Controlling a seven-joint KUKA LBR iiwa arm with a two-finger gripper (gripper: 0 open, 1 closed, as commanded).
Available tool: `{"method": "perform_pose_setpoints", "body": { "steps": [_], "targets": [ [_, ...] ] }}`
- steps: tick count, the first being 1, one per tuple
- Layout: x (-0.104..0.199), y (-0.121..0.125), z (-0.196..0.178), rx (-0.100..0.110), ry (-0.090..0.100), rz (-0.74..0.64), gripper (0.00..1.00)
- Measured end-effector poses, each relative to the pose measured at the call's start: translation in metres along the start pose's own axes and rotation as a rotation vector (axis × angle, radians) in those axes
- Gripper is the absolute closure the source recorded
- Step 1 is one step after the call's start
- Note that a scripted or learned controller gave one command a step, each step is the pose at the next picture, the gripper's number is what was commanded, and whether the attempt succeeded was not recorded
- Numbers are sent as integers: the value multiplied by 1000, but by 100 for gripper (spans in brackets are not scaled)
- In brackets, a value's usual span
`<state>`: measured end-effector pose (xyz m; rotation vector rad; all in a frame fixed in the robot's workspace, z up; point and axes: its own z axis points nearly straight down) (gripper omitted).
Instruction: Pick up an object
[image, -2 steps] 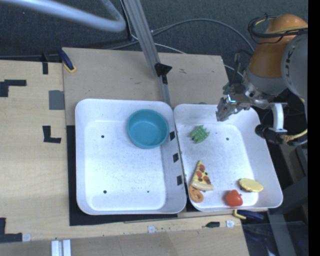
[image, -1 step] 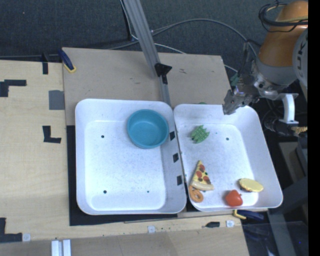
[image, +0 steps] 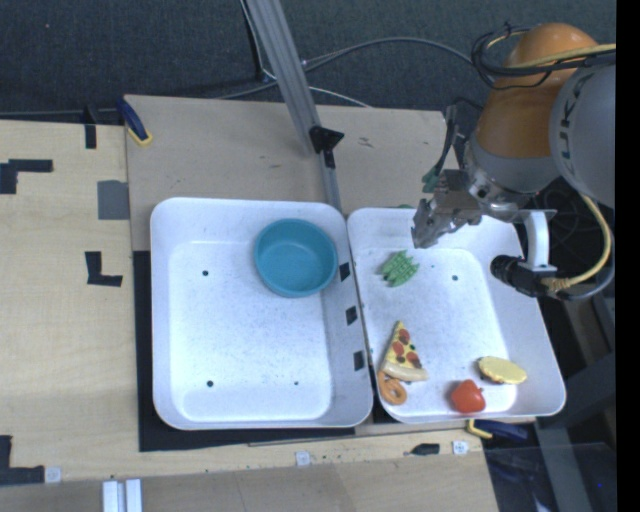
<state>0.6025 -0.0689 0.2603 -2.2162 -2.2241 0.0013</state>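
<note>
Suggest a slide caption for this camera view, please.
Gripper hovers above green toy in right bin; blue bowl in left bin.

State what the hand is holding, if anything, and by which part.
Nothing. The hand hangs above the right bin, near the green toy but apart from it.

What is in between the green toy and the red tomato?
In the camera view, the pizza slice lies roughly between the green toy and the red tomato, a bit to the left. The rest is bare white bin floor.
</note>
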Motion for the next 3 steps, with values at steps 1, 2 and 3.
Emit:
{"method": "perform_pose_setpoints", "body": {
  "steps": [1,2,3],
  "targets": [
    [50,-13,-1,-1,0,-1,100],
    [102,-28,21,1,-1,0,100],
    [157,-41,37,0,-1,-1,100]
  ]
}}
